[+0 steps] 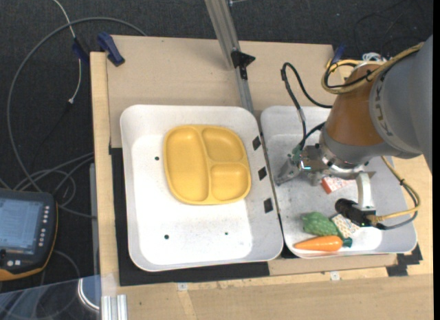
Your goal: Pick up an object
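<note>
Meanwhile, hung low over the right bin (pixel 275 122), at its middle; grip of the gripper (pixel 292 169) impossible to tell. Lay along the near rim there: orange carrot (pixel 317 244), green toy (pixel 317 224) touching it. Sat in the left bin (pixel 137 174): yellow divided plate (pixel 206 164).

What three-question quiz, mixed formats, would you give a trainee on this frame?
1. True or false: the yellow divided plate lies in the left bin.
2. Multiple choice: the toy carrot lies at the right bin's A) far edge, B) near edge, C) left wall.
3. Fill in: right behind the carrot sits a ___ leafy toy.

Key: 1 true. 2 B. 3 green.

The claw hangs over the right bin, apart from both toys.
</note>
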You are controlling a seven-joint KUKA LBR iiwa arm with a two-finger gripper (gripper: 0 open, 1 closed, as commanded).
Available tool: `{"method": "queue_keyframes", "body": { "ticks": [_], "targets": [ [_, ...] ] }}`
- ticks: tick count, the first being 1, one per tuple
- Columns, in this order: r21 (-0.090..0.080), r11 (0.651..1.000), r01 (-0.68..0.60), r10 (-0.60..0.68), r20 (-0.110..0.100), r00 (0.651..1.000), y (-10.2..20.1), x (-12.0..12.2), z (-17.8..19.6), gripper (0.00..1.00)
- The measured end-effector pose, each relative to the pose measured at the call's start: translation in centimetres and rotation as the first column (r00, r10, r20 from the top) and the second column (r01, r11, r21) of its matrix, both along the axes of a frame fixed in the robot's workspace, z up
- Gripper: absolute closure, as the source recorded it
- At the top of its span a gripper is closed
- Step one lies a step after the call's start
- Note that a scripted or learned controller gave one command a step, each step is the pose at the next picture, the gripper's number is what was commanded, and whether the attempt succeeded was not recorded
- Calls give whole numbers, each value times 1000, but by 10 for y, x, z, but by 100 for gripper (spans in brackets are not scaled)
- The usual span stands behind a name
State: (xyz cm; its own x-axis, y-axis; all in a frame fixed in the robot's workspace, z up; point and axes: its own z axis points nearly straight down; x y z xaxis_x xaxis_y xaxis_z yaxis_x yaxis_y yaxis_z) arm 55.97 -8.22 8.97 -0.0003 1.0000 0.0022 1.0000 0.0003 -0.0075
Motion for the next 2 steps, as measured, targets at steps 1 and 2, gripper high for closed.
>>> {"method": "queue_keyframes", "body": {
  "ticks": [1, 2],
  "targets": [
    [0, 1000, 0, 0, 7, 1000, 0, 2, 14, 100],
    [-3, 1000, 1, -1, 12, 1000, -6, 2, 59, 100]
  ]
}}
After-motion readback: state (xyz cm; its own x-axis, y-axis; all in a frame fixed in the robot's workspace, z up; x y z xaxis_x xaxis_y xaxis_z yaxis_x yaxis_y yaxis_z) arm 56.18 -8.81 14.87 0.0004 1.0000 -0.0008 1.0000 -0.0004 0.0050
